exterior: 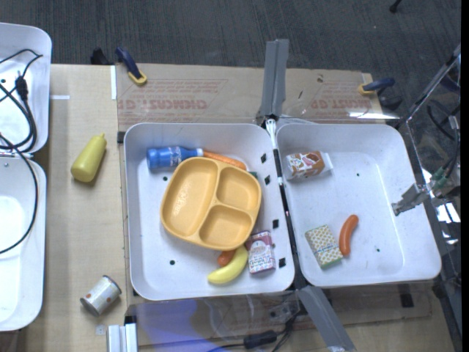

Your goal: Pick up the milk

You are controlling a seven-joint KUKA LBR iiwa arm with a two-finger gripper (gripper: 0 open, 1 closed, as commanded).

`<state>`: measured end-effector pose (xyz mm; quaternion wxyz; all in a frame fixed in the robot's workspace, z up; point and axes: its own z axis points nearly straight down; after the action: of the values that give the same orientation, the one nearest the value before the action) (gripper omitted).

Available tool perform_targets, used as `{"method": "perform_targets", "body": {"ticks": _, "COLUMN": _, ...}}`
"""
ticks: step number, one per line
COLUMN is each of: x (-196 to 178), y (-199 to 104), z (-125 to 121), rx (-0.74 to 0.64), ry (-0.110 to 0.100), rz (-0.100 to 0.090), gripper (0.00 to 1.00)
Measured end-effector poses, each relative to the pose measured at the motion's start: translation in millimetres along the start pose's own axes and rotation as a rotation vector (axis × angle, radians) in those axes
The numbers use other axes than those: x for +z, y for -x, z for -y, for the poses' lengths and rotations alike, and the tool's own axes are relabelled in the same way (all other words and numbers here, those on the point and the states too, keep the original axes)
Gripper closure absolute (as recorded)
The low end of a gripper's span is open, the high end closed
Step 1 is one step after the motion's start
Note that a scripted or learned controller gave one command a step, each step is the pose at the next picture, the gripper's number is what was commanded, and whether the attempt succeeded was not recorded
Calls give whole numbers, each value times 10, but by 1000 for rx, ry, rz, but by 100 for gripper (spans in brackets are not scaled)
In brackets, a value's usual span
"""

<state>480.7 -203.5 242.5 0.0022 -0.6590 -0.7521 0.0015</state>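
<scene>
Robot hand (409, 200) at the right bin's (381, 134) edge, grip impossible to tell.
Either the left carton (261, 253) or the right carton (306, 164) may be the milk, so it could grab the wrong one.

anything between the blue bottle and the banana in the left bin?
Yes. In the camera view the yellow divided plate lies between the blue bottle and the banana; an orange item peeks out just above the banana.

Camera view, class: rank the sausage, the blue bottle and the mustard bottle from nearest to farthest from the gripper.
1. Sausage, right bin, nearest the gripper.
2. Blue bottle, left bin's back edge.
3. Mustard bottle, on the bench left of both bins.
</scene>
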Motion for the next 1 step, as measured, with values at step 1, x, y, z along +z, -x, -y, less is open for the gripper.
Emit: {"method": "perform_targets", "body": {"ticks": 1, "x": -64, "y": 5, "z": -10, "rx": 0, "ry": -4, "rz": -1, "gripper": 100}}
